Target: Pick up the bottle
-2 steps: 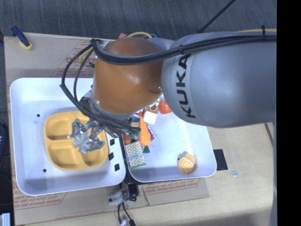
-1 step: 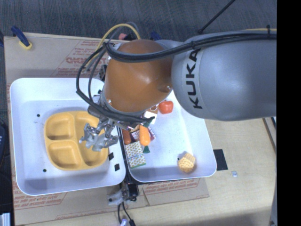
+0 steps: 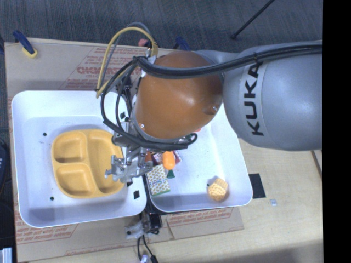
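Observation:
The grey arm with its big orange band (image 3: 175,95) covers the middle of the view. Below it, my gripper (image 3: 127,167) hangs low over the ridge between the two bins, at the right edge of a yellow divided tray (image 3: 82,160). Just right of the gripper lies a small orange item with a green end (image 3: 169,161), with a reddish piece (image 3: 156,158) beside it. I cannot tell whether either is the bottle. The arm hides much of the right bin's far part. Nothing shows in the gripper.
The yellow tray lies in the left bin (image 3: 27,119). In the right bin (image 3: 233,163) lie a green-and-white packet (image 3: 158,181) near the front left and a yellow corn-like piece (image 3: 218,189) at the front right. Cables (image 3: 112,53) loop above the wrist.

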